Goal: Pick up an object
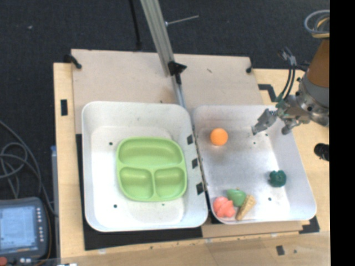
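Observation:
The right bin [288,201] holds an orange ball [219,137] near its upper left and a dark green toy [277,178] at its right side. At its front edge lie a pink toy [223,206], a green toy [237,196] and a tan cone [246,206], all close together. My gripper [273,122] hovers over the bin's upper right corner, right of the orange ball, with its two fingers spread open and nothing between them.
The left bin [100,121] carries a light green divided plate [151,168]. A metal pole [158,26] slants up from between the bins. Cables and a screen [19,226] sit off the bench at left.

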You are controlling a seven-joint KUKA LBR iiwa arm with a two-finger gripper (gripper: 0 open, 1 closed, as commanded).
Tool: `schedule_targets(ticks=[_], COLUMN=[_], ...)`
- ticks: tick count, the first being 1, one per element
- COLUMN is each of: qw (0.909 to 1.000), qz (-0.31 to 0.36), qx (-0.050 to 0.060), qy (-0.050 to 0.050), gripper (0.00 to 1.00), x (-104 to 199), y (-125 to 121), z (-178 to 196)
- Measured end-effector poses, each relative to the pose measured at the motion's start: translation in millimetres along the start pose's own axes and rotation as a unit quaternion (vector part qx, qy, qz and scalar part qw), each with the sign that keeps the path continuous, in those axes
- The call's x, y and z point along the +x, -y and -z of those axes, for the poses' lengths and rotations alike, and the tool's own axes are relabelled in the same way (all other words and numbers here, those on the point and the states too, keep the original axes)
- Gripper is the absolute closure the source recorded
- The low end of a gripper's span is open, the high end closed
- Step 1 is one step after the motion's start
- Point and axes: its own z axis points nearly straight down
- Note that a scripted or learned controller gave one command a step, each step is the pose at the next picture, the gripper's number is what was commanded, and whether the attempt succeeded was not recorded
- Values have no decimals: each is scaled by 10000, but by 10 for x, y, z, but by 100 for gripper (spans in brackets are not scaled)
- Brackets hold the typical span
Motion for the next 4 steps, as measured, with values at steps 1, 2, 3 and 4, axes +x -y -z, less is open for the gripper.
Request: schedule_targets(ticks=[1,2,3,4], qw=[10000,10000,10000,10000], qz=[-2,-18,-18,-22], qx=[-2,23,22,31], qy=[-2,5,3,1], gripper=[0,0,0,0], x=[1,-75,-73,-171], y=[-1,24,97,160], z=[0,-444,-891,-1453])
